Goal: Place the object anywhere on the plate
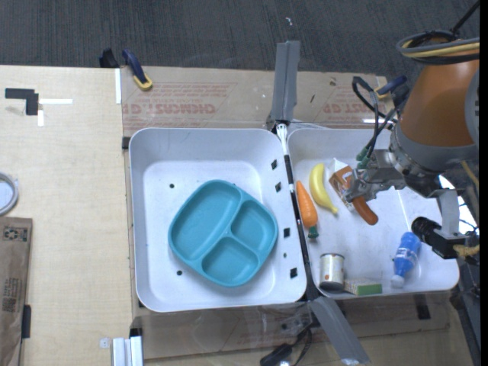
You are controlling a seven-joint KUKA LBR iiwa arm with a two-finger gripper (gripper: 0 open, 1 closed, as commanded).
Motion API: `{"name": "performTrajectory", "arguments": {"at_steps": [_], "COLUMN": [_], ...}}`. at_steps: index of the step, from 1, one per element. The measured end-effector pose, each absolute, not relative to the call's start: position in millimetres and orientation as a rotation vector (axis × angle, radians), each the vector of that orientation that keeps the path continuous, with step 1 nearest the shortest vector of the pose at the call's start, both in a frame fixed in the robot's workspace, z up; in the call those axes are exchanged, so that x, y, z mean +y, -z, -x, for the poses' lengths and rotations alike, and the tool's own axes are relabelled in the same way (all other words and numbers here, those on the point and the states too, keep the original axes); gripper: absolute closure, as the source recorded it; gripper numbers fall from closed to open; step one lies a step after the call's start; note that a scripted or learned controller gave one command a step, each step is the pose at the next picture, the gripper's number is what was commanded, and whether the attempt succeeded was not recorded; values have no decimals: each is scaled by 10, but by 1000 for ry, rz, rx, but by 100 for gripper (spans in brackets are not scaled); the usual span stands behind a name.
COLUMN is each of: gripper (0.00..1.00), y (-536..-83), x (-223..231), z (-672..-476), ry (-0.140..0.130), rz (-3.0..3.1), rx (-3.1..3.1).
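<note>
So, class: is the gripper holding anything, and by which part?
Cannot be told. The gripper is low over the sausage in the right bin, hiding any hold.

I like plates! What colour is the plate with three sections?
The three-section plastic plate is light blue, seen in the camera view.

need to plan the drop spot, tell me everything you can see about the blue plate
The blue plate is a light-blue, plastic-looking divided plate with rounded corners and a raised rim. Ridges split it into three compartments: one large on the view's left, two smaller on the right. It lies flat, turned at an angle, on the floor of the left white bin, near the middle, apart from the walls. Nothing lies on it.
</note>
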State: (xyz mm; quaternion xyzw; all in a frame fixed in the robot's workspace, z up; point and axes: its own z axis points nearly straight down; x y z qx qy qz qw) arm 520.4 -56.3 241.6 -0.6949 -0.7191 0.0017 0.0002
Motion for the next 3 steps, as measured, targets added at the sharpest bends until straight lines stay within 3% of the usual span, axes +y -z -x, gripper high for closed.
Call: {"name": "performTrajectory", "arguments": {"at_steps": [2,3], "gripper": [100,0], "y": [-1902,-1903], "x": [746,743], "z": [-5623,-5624], "ry": [-5,-5], "rz": [1782,1783], "rx": [-2586,-2586]}}
